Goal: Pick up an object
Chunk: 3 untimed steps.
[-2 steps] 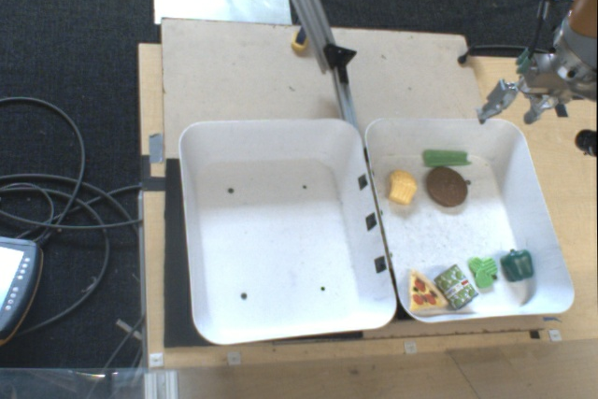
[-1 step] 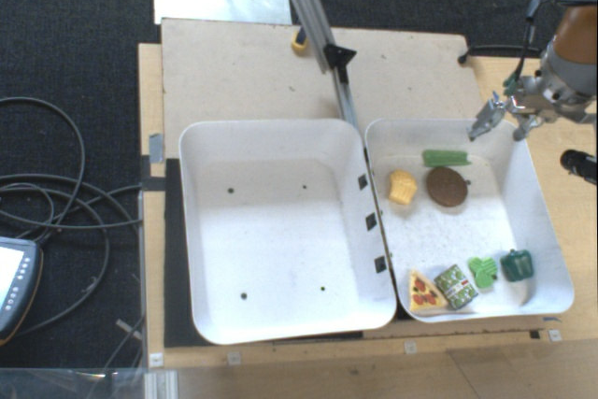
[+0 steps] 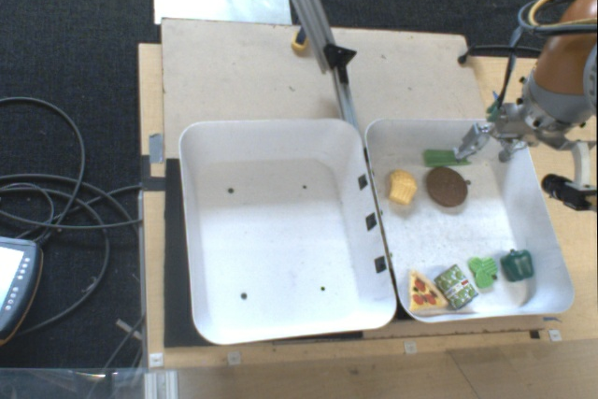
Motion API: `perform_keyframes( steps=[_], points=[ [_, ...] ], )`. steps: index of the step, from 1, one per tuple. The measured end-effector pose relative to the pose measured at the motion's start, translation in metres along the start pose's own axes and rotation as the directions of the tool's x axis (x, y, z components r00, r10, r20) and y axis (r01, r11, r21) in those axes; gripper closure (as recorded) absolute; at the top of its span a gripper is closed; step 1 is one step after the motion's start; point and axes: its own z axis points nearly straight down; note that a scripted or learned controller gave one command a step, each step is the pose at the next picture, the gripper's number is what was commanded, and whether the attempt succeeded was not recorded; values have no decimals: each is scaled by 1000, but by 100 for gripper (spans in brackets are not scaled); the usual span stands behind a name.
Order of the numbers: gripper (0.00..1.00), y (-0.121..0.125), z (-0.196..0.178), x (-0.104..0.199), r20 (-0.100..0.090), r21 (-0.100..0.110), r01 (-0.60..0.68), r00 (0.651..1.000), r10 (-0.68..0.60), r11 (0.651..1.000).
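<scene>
The right white bin (image 3: 547,238) holds several small items. A yellow piece (image 3: 403,187) and a brown round disc (image 3: 448,187) lie near its middle. A flat green piece (image 3: 441,158) rests by the back wall. At the front lie a pizza slice (image 3: 425,292), a green patterned box (image 3: 457,286), a light green piece (image 3: 483,271) and a dark green piece (image 3: 517,265). My gripper (image 3: 487,148) hangs over the back right of this bin, open. Its left fingertip (image 3: 466,150) is at the right end of the flat green piece. Nothing shows between the fingers.
The left white bin (image 3: 201,145) stands beside the right one, with a shared rim between them. A slanted metal pole (image 3: 313,9) crosses the back of the bench. Cables and a pendant (image 3: 14,280) lie on the floor at the left.
</scene>
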Motion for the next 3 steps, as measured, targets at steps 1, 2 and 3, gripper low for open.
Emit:
perform_keyframes(
  steps=[1, 2, 3],
  points=[
    [100, 3, -15, 0, 2, -10, 1, 1000, -1, 1000],
    [100, 3, -60, -2, 3, -11, 1, 1000, -1, 1000],
    [100, 4, -55, -2, 2, -8, 2, 1000, -2, 1000]
  ],
)
